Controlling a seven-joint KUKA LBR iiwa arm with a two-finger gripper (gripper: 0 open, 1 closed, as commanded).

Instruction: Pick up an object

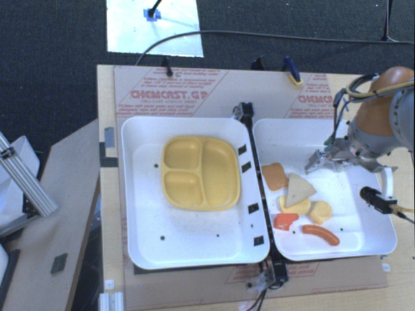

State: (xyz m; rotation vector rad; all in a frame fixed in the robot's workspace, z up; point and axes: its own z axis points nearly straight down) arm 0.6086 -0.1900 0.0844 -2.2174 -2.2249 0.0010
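My gripper point(322, 159) hangs over the far part of the right bin point(382, 241), with my arm point(389, 118) reaching in from the right edge. Nothing sits between the fingers, and whether they are apart or together I cannot tell: from this slant they merge into one grey cluster against the white floor.

The pickable things lie bunched in the near-left part of the right bin. An orange slice point(274, 175) sits against the divider point(256, 173), just nearer and to the left of my gripper. A tan wedge point(299, 188) leans across a yellow piece point(293, 205), touching the slice's edge. A yellow lump point(320, 211) rests just right of that, with a red piece point(285, 221) and a sausage point(320, 234) nearer still. They crowd together, so I judge a clean grab will need an outer item, perhaps the sausage, which lies a little apart.

The left bin point(139, 238) carries a yellow tray point(200, 172) with three compartments, flat and central, likely too broad for my fingers.

The wedge covers part of the yellow piece, so its shape is unclear. My wrist is cut off at the right.
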